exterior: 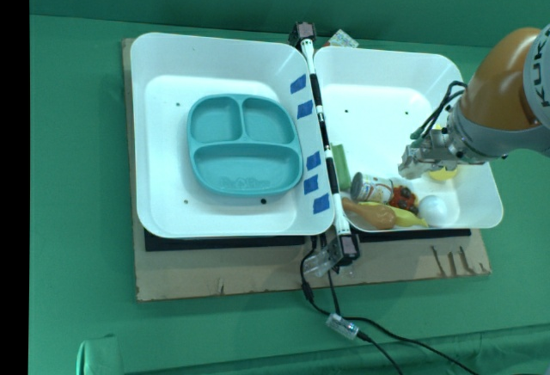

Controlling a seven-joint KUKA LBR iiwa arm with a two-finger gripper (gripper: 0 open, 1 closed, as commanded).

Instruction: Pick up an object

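Observation:
The right bin (378, 72) holds a cluster of small items along its near edge. A small can (371, 187) lies on its side, with a red piece (403, 197) beside it. An orange carrot-like piece (369, 213), a yellow piece (411, 219) and a white egg (432, 209) lie closest to the front wall. A green stick (340, 167) rests by the divider. A yellow object (443, 175) peeks out under the wrist. My gripper (414, 163) hovers just right of the can, above the red piece.
The left bin (163, 72) carries a teal divided plate (245, 145). A white rail with blue tape tags (316, 132) runs between the bins. Cables (344, 313) trail off the bench's front edge. The far half of the right bin is bare white floor.

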